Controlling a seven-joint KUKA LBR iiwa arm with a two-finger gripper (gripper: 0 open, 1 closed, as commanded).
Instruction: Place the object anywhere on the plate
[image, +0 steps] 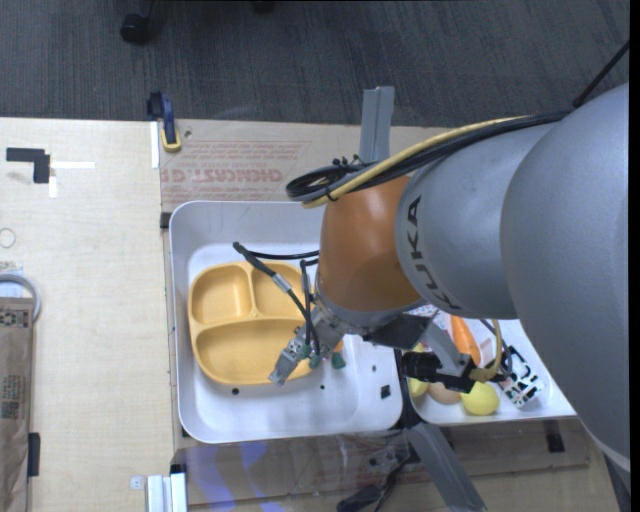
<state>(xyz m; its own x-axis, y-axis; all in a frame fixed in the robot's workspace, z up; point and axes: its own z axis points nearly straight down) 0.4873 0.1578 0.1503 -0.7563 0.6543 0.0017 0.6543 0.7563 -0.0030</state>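
A yellow plate (235, 325) with three compartments lies in the left white bin (260, 420). My gripper (292, 362) hangs low over the plate's near right rim, pointing down and to the left. A small green bit (337, 358) shows right beside the gripper body; I cannot make out what it is or whether it is held. The grey arm with its orange band (365, 250) covers the middle of the view and hides most of the right bin.
In the right bin's visible strip lie an orange carrot (464, 338), a yellow lemon-like fruit (481, 400), a pale round item (444, 393) and a black-and-white object (520, 383). Cables (270, 268) trail over the plate's far edge.
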